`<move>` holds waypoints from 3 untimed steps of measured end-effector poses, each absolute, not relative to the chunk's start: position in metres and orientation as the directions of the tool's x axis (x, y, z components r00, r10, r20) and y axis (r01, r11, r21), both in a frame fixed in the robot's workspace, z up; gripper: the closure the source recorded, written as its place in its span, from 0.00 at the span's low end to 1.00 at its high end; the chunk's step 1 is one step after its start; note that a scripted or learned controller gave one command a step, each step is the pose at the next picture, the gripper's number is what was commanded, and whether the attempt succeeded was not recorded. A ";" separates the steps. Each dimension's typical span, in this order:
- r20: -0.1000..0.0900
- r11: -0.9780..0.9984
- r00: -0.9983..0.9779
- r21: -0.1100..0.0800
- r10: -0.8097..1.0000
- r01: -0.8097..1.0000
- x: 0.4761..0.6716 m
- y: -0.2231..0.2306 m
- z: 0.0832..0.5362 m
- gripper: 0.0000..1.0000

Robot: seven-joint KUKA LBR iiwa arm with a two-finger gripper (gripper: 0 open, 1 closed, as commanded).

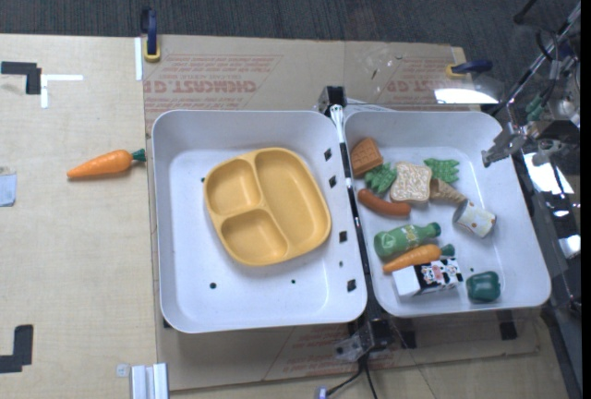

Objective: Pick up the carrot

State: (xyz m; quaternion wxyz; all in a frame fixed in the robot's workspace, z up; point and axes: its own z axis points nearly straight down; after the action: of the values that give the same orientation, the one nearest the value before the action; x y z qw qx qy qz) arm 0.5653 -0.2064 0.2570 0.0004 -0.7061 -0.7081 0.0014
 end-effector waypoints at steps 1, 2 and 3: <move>-0.001 -0.047 0.047 -0.003 0.999 0.999 0.521 -0.160 0.242 0.00; 0.000 -0.005 0.005 0.002 1.000 1.000 0.483 -0.161 0.092 0.00; 0.002 -0.125 0.125 -0.002 0.992 0.992 0.478 -0.129 0.091 0.00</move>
State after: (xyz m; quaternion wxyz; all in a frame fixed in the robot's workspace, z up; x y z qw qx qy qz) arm 0.4783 -0.1290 0.0908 0.0013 -0.7501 -0.6613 0.0001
